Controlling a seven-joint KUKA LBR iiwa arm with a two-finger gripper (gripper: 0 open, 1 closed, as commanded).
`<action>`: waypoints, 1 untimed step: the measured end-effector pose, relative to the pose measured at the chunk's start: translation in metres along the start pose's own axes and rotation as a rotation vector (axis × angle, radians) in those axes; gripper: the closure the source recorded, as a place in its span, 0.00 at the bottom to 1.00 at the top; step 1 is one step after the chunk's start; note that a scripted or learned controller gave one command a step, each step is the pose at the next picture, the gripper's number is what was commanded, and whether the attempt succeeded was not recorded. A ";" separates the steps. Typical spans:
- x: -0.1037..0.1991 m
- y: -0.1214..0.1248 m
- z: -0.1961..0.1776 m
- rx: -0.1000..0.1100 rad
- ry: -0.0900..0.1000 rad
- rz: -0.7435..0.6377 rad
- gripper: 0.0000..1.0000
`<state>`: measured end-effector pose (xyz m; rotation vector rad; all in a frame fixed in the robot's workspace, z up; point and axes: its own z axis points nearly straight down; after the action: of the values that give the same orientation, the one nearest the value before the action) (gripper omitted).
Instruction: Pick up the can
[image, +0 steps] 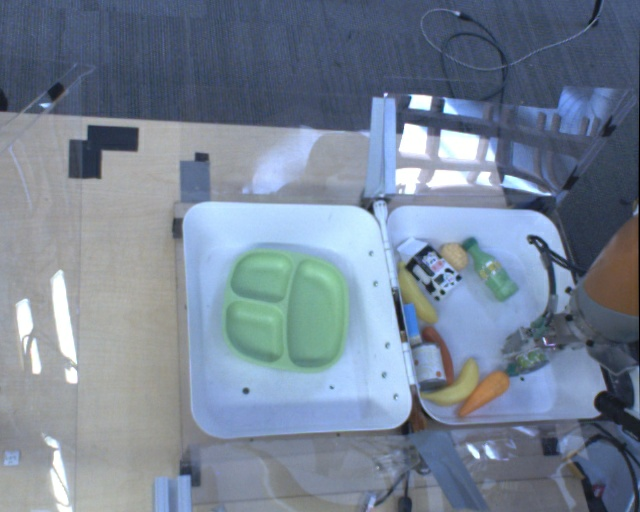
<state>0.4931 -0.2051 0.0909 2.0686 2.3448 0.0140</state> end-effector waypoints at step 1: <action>0.001 -0.004 -0.020 0.013 0.005 -0.183 1.00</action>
<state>0.4887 -0.2050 0.1110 1.8521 2.5334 0.0024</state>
